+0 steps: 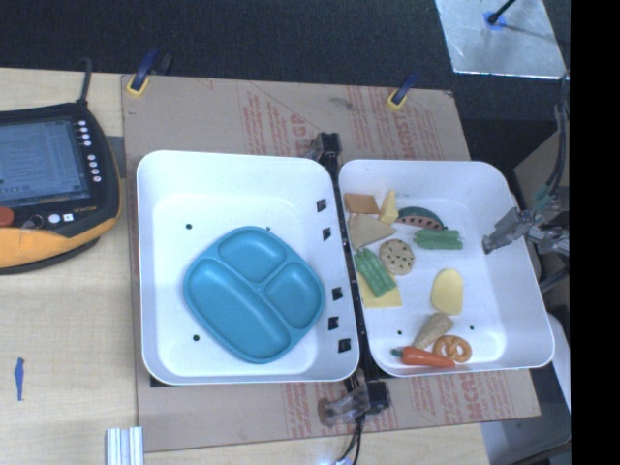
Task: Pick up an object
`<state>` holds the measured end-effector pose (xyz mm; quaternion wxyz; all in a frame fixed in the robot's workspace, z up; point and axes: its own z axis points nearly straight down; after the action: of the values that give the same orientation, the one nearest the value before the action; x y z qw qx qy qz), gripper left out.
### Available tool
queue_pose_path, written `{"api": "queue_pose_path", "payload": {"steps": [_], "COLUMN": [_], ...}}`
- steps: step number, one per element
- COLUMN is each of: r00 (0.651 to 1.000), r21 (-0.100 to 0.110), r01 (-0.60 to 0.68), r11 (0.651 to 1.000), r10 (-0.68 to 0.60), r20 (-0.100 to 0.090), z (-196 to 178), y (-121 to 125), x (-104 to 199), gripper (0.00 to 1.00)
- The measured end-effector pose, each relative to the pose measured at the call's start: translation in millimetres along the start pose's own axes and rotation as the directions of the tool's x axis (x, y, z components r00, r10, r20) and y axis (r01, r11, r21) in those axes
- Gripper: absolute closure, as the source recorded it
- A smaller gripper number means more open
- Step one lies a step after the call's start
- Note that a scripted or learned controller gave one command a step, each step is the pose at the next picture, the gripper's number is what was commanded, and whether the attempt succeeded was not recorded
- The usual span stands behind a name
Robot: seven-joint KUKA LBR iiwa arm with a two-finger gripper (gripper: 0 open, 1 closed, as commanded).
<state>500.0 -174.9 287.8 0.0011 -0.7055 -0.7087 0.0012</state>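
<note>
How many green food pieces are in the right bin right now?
2. One green piece lies by the bin's left wall beside the cookie; another green piece sits mid-bin below the watermelon slice. Others may be hidden.

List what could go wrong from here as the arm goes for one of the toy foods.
The toy foods crowd the right bin: the cookie touches the green piece and yellow slice, so the hand may nudge neighbours. The carrot and pretzel hug the near wall, leaving little room.

Wooden bench (58, 337), brown cardboard sheet (291, 114), dark carpet (242, 17)
</note>
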Motion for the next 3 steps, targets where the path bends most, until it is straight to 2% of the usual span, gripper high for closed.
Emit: {"api": "queue_pose_path", "payload": {"steps": [1, 2, 3], "r00": [1.000, 1.000, 1.000], "r21": [0.004, 0.006, -0.006], "r01": [0.005, 0.000, 0.003], "r11": [1.000, 1.000, 1.000], "r10": [-0.005, 0.000, -0.003], "r20": [-0.001, 0.000, 0.001], "z": [97, 200, 195], "y": [58, 16, 87], "x": [15, 24, 33], "gripper": [0.00, 0.00, 0.00]}}
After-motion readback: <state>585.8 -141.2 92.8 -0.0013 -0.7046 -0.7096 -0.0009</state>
